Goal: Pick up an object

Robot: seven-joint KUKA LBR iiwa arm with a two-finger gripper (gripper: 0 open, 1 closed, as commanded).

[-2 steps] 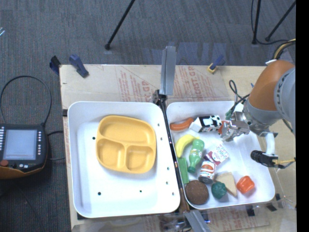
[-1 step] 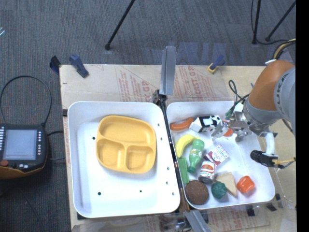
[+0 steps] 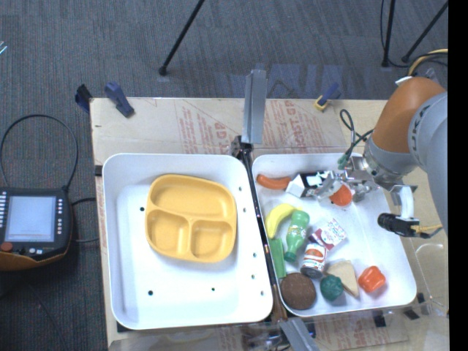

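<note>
since the gripper (image 3: 341, 189) state is unclear, centre over the orange toy (image 3: 341, 195) at its 6 o'clock before closing.

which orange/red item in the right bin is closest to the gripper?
The small orange-red piece right at the gripper; the hot dog lies further left, the orange pepper near the bin's front corner.

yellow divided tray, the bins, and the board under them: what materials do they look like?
Yellow divided tray: looks like moulded plastic, matte to slightly satin; even colour, rounded compartment walls.
Left bin and right bin: probably smooth white plastic, though painted metal can't be ruled out; thin rounded rims, soft sheen.
Board: likely plywood or cardboard; tan, dull, with red printed lettering.
</note>
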